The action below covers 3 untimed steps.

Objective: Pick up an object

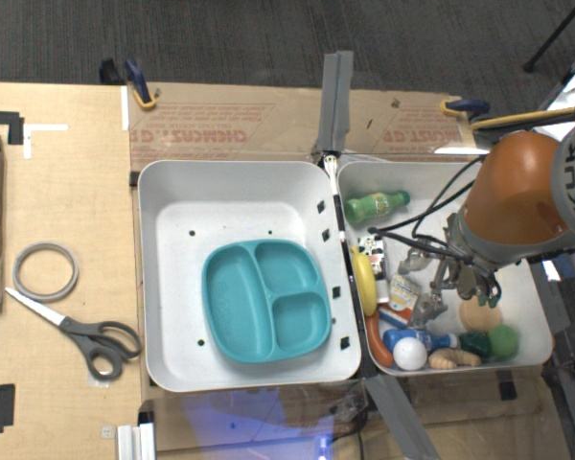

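Closest to us, the orange band (514,192) bulks over the right bin (541,300), with cables trailing down to the gripper (450,290) that hangs above the clutter. We cannot tell from this slant how the gripper stands, and we see nothing caught in it, so we judge that no object is picked yet. Candidates lie crowded beneath it: a white ball (409,354), a blue piece (414,338), a tan peanut-shaped toy (454,357), a green lump (489,342), a pale egg shape (479,315), a banana (365,282) along the left wall, and a green bottle (375,205) farther up. Our worry is the crowding: a descent here could land on two things at once, nudge the ball aside, or close on a rounded edge that squirts free. The cables may also snag. Over in the left bin (163,257) sits a teal tray (266,299), well apart; on the bench, scissors (84,335) and a tape roll (45,269) lie out of play.
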Tool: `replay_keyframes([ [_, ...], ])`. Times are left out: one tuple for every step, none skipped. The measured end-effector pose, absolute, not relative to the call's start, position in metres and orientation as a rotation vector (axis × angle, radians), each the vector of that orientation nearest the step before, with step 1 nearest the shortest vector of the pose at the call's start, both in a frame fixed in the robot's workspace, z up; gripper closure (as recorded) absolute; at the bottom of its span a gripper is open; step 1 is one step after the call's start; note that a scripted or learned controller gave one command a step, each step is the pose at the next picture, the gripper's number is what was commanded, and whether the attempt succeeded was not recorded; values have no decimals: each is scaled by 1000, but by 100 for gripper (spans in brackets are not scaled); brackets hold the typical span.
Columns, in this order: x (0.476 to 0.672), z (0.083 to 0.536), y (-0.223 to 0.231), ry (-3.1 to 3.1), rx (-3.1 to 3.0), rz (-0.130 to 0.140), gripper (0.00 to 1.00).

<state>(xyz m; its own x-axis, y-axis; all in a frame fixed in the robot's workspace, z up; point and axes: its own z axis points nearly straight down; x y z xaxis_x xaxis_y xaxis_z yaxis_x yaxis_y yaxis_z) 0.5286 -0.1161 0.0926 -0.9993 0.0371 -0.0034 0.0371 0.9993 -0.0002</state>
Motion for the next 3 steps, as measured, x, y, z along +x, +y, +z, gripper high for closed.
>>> replay_keyframes([
  [579,93,-151,3137,-34,-1,0],
  [527,92,-101,3128,267,1,0],
  [492,97,-109,3059,623,0,0],
])
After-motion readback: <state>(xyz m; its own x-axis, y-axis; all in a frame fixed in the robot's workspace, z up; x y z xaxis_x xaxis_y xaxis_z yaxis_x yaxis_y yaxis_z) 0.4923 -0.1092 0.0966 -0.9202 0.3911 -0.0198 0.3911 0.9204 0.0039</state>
